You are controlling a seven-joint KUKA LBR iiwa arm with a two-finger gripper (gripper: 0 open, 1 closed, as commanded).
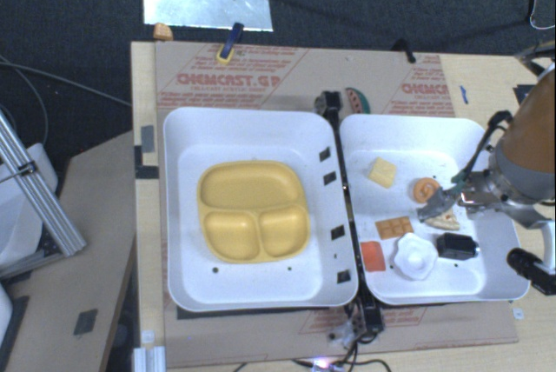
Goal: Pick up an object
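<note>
Where the arm [530,144] reaches in from three o'clock, its gripper [437,207] sits low in the right bin [408,131], and I cannot tell how it is set, because the tip blurs into what lies under it. It is right over a pale wedge [446,222] whose long axis runs roughly from nine to three o'clock; which end is the point is unclear. Touching the gripper at about eleven o'clock is an orange spiral [425,188]. Farther toward ten o'clock, apart from it, lies a pale yellow block [382,172], set at a slant. At eight o'clock from the gripper is a tan waffle [394,228], long axis nearly level, and below that a red block [372,255]. A white lump [414,256] sits just beside the red block, and a black piece [457,246] lies at five o'clock from the gripper, long axis level.

The left bin [182,188] holds a yellow tray [254,209] with three compartments, one wide above and two smaller below. Both bins rest on a cardboard sheet [287,75] printed in red with "CHEMCAST GP", readable at the top left and partly repeated at the top right. On the sheet at twelve o'clock lies a blue and yellow tool [230,43], tilted.
</note>
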